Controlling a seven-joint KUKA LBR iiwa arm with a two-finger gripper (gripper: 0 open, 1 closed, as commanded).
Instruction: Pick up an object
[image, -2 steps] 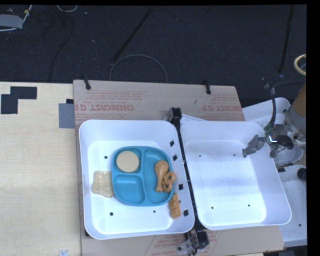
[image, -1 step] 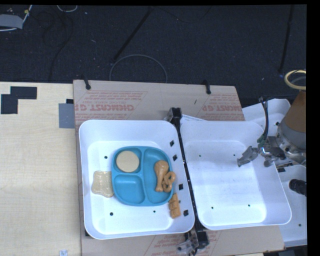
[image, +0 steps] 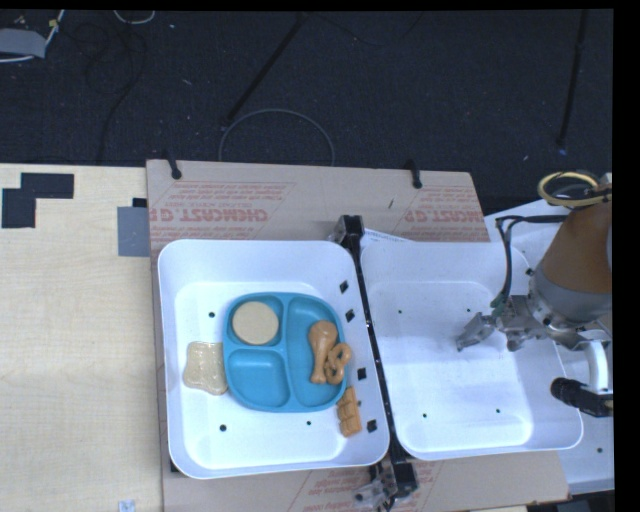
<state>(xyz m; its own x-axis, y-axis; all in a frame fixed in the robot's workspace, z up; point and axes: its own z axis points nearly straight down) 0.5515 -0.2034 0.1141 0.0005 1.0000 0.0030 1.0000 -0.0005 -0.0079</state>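
Nothing picked up yet, going by how stuff lay. Candidates all sat in the left bin (image: 185, 275): blue divided tray (image: 262, 385) with a round tan cookie-looking disc (image: 255, 323) in its upper-left section and a twisty pretzel-ish tan piece (image: 327, 352) in the right one. Pale bread-like chunk (image: 205, 367) touching the tray's left edge, small brownish lump (image: 348, 411) just off its lower-right corner. Gripper (image: 490, 333) way over above the right bin (image: 450, 400), well apart from all of it. Fingers — couldn't tell, too blurry. Whole reach-and-grasp still left to do.
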